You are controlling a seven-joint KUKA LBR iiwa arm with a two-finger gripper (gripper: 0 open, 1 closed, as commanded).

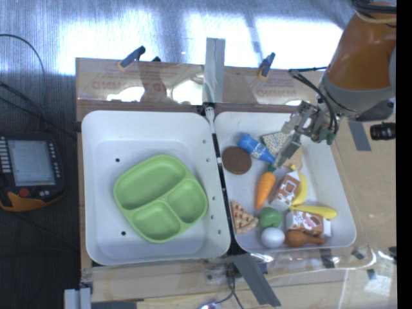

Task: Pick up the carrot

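Pincer (285, 152) reaches down into the right bin (341, 192) from the upper right; from my station I cannot tell whether it is apart or together, as it shows as one dark slanted shape. Its tip sits just above the top end of the carrot (264, 188), close to it, and I cannot confirm contact. Nothing is visibly clamped.

I note the carrot lying in the middle of the right bin, orange, roughly upright in the view and leaning slightly, its broad end toward the pincer. Just to its right lies a small printed packet (288, 189), and beside that a banana (313, 209) curving toward the bin's lower right. Below the carrot sits a green round item (270, 217), with a white egg (273, 237) under it. A pizza slice (243, 217) lies to the lower left, near the divider. A brown roll-shaped item (302, 239) and another printed packet (306, 222) occupy the lower right corner. Above and left of the carrot I see a brown round cookie (236, 160) and a blue bottle (255, 147); a grey speckled wedge (276, 141) lies beside the pincer.

Left bin (96, 172) holds a green divided plate (161, 198). Both bins rest on the surface (370, 192). The arm (364, 50) shows its orange band at upper right.
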